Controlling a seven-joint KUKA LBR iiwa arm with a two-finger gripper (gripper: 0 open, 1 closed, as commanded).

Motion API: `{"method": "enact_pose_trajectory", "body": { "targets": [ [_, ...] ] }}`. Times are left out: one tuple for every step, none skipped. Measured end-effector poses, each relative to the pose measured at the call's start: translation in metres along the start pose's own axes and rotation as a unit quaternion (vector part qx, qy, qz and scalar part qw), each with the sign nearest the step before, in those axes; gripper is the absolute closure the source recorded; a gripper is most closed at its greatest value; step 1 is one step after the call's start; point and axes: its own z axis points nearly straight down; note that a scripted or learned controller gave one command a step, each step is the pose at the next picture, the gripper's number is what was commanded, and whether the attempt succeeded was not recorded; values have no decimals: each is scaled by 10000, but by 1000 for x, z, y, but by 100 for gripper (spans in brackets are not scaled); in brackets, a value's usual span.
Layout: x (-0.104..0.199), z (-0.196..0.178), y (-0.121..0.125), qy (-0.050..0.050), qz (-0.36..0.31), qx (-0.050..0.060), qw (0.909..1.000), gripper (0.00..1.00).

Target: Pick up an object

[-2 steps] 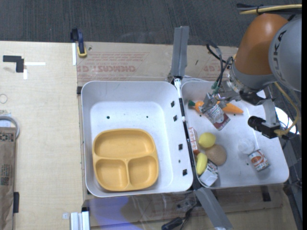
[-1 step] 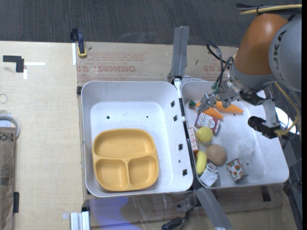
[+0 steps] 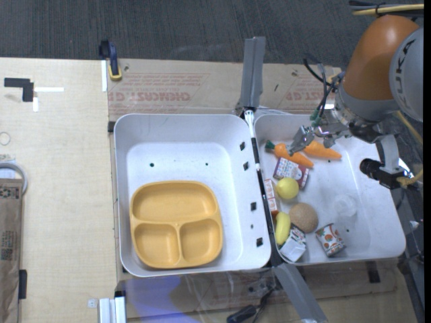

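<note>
A robotics lab: a grey-and-orange industrial arm [image 3: 380,59] trailing exposed cables reaches over a pale wooden worktop [image 3: 57,180] bearing two shallow white bins [image 3: 124,180] set side by side. Flattened printed cardboard [image 3: 182,89] lines the worktop behind them, tape marks [image 3: 34,93] dot its surface, and dark carpet [image 3: 168,12] covers the floor beyond. Toy food [image 3: 303,217] in one bin and a yellow divided tray [image 3: 177,223] in the other serve as test props.

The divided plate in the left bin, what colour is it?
Yellow-orange, plain with no pattern; the divided plate shows in the camera view.
</note>
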Motion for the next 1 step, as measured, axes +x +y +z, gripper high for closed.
{"method": "enact_pose_trajectory", "body": {
  "targets": [
    [47,0,35,0,-624,1,9981,0]
  ]
}}
